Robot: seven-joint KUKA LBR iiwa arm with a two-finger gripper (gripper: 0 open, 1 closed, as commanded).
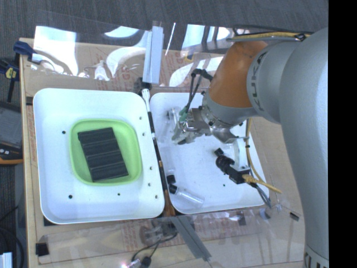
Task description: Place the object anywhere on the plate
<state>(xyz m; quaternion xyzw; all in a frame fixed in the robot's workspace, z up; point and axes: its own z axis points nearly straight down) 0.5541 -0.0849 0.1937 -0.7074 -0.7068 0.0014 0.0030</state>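
Observation:
A dark grey ridged block (103,153) lies flat on the green plate (131,144), which sits in the left bin (50,110). It is slightly turned and covers most of the plate's middle. My gripper (184,129) hangs over the upper left part of the right bin (206,202), well apart from the plate and to its right. The grey arm with its orange band (237,77) reaches in above it. I see nothing held at the gripper's tip.
In the right bin lie a small clear tube (188,195) and a small black piece (170,179) near the front left corner. A black cable fitting (228,167) with a yellow lead hangs from the arm. A ridge (153,144) divides the bins.

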